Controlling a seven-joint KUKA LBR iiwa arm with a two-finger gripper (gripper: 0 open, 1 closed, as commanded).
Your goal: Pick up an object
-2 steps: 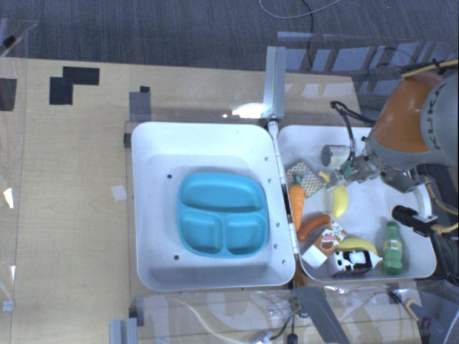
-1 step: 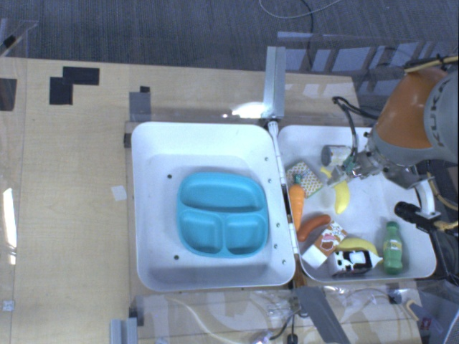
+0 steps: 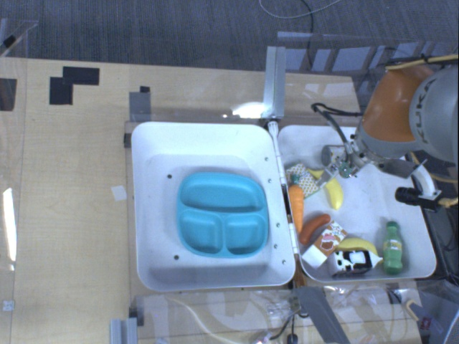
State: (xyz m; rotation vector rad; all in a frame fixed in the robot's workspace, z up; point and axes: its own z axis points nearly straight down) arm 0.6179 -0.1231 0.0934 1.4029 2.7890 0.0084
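Right of centre in the frame, the claw (image 3: 343, 166) hung low in the right bin (image 3: 373, 192), just above a small yellow banana (image 3: 333, 193); whether it was spread or pressed together could not be told. Nothing looked lifted: banana, carrot (image 3: 295, 206), sausage (image 3: 314, 228) and green bottle (image 3: 392, 247) all lay in the bin. The grasp seemingly remained undone. The left bin (image 3: 154, 192) held a blue tray (image 3: 222, 214).

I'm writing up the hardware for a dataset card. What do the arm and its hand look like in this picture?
The arm is a thick, rounded grey body with a broad orange band above the wrist. A black cable loops beside it toward the hand, a small dark grey metal assembly with a hint of green. A black and white fitting sticks out below the arm.
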